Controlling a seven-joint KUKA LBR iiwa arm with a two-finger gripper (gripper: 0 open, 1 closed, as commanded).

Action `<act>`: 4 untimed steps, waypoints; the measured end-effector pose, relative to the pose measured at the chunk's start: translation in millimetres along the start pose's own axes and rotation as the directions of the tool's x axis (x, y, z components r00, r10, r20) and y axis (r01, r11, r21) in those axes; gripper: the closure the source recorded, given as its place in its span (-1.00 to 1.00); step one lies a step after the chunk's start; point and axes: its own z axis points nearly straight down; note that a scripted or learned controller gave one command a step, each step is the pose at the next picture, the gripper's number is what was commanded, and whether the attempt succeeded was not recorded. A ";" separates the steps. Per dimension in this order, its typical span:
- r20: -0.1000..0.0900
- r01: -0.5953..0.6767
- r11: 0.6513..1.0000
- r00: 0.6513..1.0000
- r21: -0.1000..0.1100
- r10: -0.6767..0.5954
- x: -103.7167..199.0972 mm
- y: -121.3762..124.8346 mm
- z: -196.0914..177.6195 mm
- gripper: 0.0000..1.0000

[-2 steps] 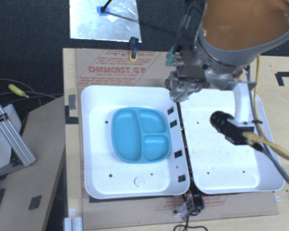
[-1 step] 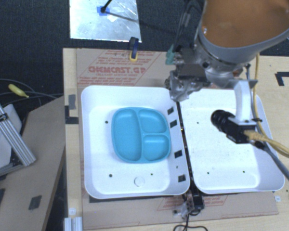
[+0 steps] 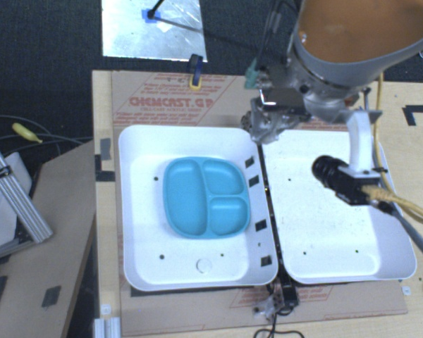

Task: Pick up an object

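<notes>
Gripper (image 3: pixel 268 129) at top center, jaw state can't tell; best move left and down onto blue divided plate (image 3: pixel 206 196), grab 1 rim edge.

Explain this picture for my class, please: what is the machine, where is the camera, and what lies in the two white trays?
The camera is fixed above a bench, looking down at a slant. The big grey and orange shape at top right is a robot arm reaching in; its job is to pick something up. Its gripper sits over the far end of the divide between the two bins, and its fingers are too hard to make out. The left bin holds a blue plate with three sections. Over the right bin hangs a black part fixed to the arm.
</notes>
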 end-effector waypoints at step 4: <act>0.005 -0.014 1.000 1.000 0.006 0.014 -11.0 -1.5 87.1 1.00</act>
